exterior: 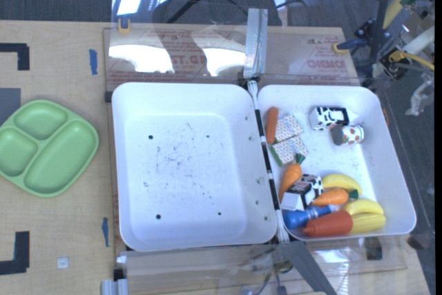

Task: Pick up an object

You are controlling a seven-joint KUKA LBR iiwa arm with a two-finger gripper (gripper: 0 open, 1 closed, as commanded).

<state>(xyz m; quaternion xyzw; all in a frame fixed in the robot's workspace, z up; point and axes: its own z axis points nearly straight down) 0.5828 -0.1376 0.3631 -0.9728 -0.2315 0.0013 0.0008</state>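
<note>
The right bin holds a heap of toy food. Against its left wall lies an orange carrot, with two waffle pieces beside it. A black-and-white cow toy and a small red-and-white piece rest toward the back. Near the front, a second carrot, a black-and-white box, yellow bananas, a red sausage and a blue piece are packed tightly together, touching one another.
The left bin shows a scuffed white floor. A green divided plate sits on the wooden bench at far left. Clear panels stand behind the bins. Cables and yellow hardware crowd the top right.
</note>
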